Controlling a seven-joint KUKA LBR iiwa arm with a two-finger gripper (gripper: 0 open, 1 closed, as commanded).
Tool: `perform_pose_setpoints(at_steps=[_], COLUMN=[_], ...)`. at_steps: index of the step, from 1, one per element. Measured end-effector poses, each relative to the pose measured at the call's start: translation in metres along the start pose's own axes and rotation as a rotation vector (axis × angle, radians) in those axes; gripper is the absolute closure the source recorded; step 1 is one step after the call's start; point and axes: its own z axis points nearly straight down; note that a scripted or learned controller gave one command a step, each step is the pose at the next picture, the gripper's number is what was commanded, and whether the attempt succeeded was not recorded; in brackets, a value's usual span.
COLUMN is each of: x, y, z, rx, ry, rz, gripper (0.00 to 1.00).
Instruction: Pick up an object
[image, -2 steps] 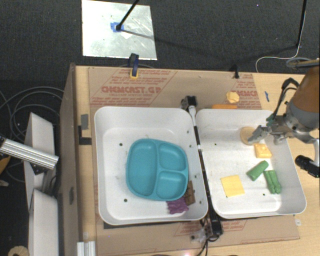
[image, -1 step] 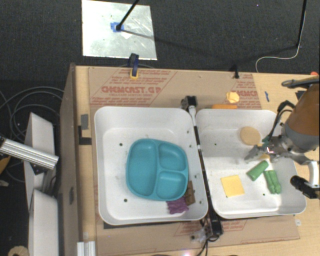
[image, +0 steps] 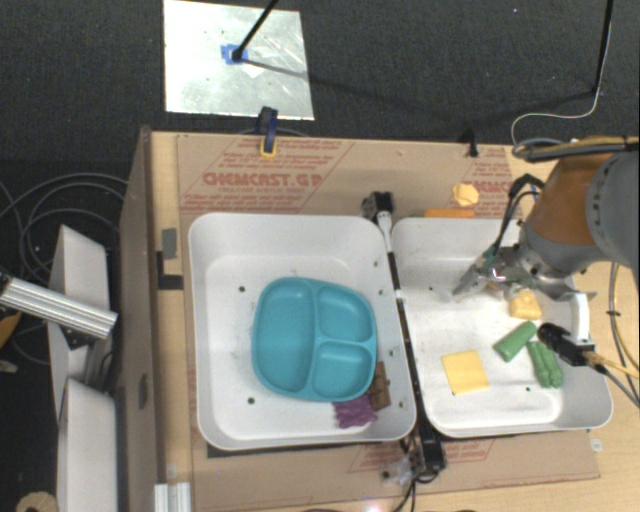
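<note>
Your gripper (image: 487, 272) hung over the right bin (image: 430, 330); its fingers were too blurred to judge. The arm partly hid a yellow block (image: 523, 304) beside two green pieces (image: 516, 341).

looks like a robotics lab setup, not anyone's kitchen. The gripper (image: 487, 272) hangs over the right of two white bins (image: 300, 235) clipped side by side on a cardboard sheet (image: 300, 175) printed with a maker's name. Loose black cables (image: 40, 215) coil on dark carpet (image: 80, 80) far to the gripper's left, next to a metal rail (image: 55, 305), and a foil-looking sheet (image: 238, 60) lies on the floor beyond the bench
</note>
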Motion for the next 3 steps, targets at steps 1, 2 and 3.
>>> perform_pose_setpoints(at_steps=[1, 2, 3], x=[-0.054, -0.051, -0.011], y=[-0.013, -0.042, 0.016], z=[-0.054, 0.004, 0.005], rx=[0.0, -0.005, -0.005], ry=[-0.005, -0.01, -0.003], rz=[0.012, 0.01, 0.0], gripper=[0.0, 0.0, 0.0])
